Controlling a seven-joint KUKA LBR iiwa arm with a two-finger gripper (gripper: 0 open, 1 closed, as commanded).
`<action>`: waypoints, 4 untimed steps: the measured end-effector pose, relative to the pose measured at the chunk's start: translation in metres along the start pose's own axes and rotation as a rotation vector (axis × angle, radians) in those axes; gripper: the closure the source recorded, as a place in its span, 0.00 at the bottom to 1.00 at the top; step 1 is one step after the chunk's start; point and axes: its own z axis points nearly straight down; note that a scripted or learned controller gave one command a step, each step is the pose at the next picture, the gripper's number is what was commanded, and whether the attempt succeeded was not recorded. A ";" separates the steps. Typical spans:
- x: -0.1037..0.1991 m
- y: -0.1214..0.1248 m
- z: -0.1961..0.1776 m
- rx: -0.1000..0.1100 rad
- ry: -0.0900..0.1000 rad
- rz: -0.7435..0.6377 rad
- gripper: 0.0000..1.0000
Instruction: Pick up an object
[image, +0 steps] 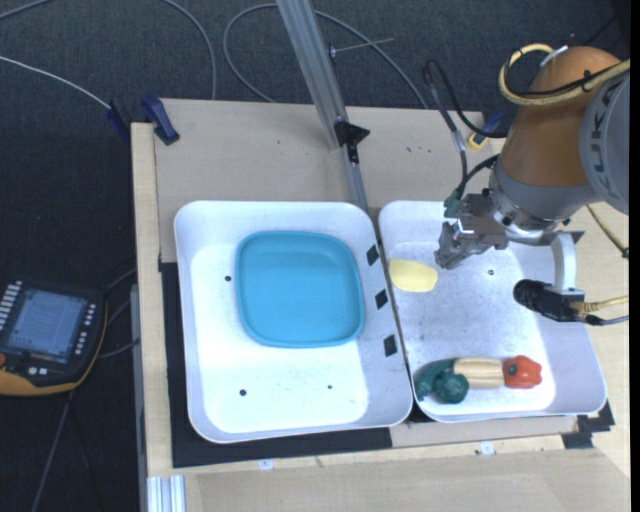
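Hovering hand above right bin.
Finger state cannot be determined; wrist hides them. Yellow lump lies just beside.

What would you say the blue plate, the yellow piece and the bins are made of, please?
Blue plate: likely plastic, smooth and matte, uniform colour. Yellow piece: perhaps soft plastic or foam, pale, rounded, no glare. Bins: probably moulded white plastic, with rounded rims and a slight sheen.

Two white bins, one blue plate, four small objects.
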 end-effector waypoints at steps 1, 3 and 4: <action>0.056 -0.006 -0.012 -0.001 0.000 -0.002 1.00; 0.149 -0.029 -0.018 0.000 0.000 -0.001 1.00; 0.147 -0.029 -0.018 0.000 -0.001 0.003 0.00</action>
